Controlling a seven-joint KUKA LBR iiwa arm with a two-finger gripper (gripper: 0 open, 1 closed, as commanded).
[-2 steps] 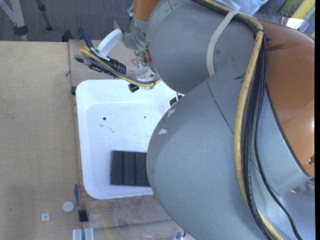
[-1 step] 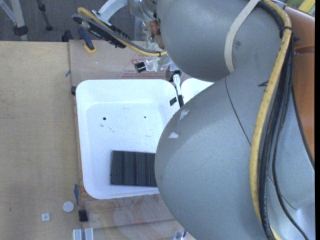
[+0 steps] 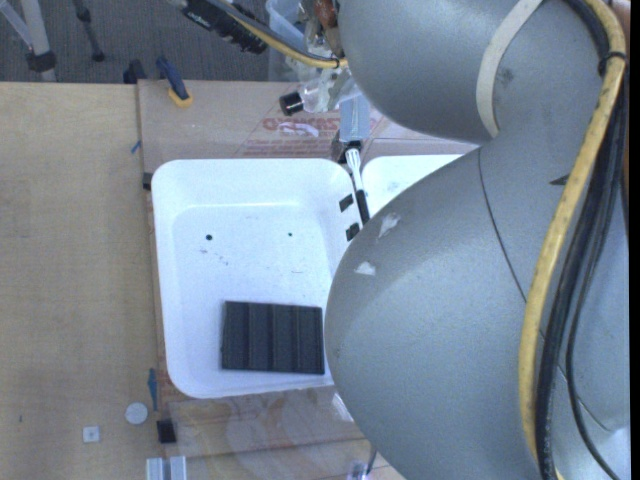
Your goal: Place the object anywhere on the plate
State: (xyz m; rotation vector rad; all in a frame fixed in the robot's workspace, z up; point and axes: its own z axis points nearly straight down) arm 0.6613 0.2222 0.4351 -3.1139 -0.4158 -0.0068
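Evenly and brightly lit from overhead. Mild glare on the white bin [image 3: 190, 208] rim, soft shadow inside its walls. Slightly soft, grainy focus; blurred grey arm [image 3: 470, 298] right of the bin.

A shallow white plastic bin [image 3: 190, 268] lay just left of the grey arm [image 3: 450, 318]. Farther left of the arm, a blue clamp [image 3: 176, 86] and a small grey disc [image 3: 136, 413] rested on the tan wooden bench [image 3: 60, 268].

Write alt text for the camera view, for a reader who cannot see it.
A grey arm looms large across the right half, covering most of the right bin. The left bin holds a dark ribbed slab lying flat near its front edge. Both bins sit on a wooden bench.
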